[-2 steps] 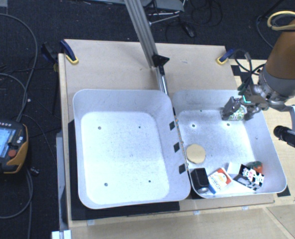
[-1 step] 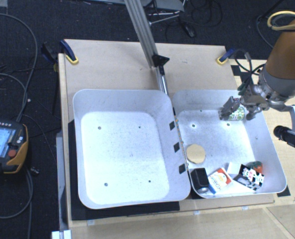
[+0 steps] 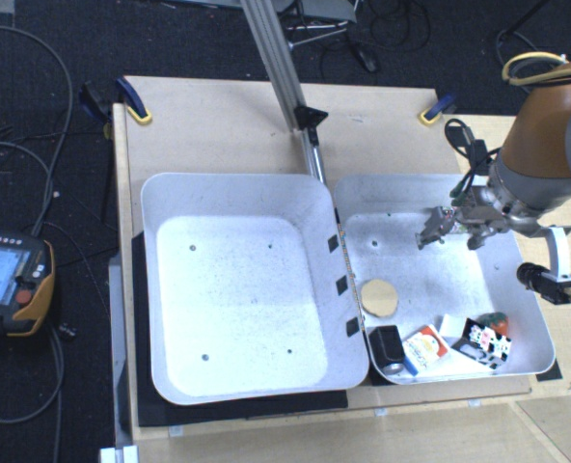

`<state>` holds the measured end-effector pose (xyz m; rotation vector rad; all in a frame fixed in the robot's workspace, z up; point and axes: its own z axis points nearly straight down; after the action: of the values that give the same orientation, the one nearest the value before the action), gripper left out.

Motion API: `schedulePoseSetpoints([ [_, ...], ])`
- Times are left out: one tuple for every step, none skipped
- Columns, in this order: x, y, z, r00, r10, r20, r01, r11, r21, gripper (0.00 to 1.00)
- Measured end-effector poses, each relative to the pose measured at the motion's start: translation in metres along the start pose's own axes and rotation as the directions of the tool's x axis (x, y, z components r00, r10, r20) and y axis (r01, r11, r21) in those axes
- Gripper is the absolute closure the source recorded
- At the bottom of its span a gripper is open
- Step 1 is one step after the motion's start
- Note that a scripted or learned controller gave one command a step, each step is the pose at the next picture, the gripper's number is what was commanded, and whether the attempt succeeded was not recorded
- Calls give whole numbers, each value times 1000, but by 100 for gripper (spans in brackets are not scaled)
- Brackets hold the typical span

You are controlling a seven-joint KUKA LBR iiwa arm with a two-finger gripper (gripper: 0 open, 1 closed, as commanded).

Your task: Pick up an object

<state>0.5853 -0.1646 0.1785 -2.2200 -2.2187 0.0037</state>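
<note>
Down at the near edge of the right bin (image 3: 517,258), a small cluster of objects is lying along the front wall: a black block (image 3: 387,345) tucked into the front left corner, an orange and white packet (image 3: 424,346) just beside it, and a black patterned card (image 3: 484,341) with a red and green piece (image 3: 499,321) touching its far side. A round tan disc (image 3: 380,298) is sitting a little farther back, near the wall shared with the left bin.

Up over the far half of that same bin, the gripper (image 3: 438,230) is hovering well apart from all of these. Its fingers are pointing toward the bin's left side, and nothing is showing between them; from where I'm standing I cannot tell whether they are parted or closed. Behind it, the grey wrist is running back into the orange band (image 3: 544,128) at the right, with a black cable looping above.

Beside it, the left bin (image 3: 237,287) is resting on the wooden bench (image 3: 218,123), and a slanted metal rail (image 3: 276,51) is reaching in from the top.
</note>
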Motion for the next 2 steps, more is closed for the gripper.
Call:
schedulePoseSetpoints([
  [5,-3,44,1000,-1,0,1,1000,0,0],
  [5,-2,90,1000,-1,1,1,1000,-5,0],
])
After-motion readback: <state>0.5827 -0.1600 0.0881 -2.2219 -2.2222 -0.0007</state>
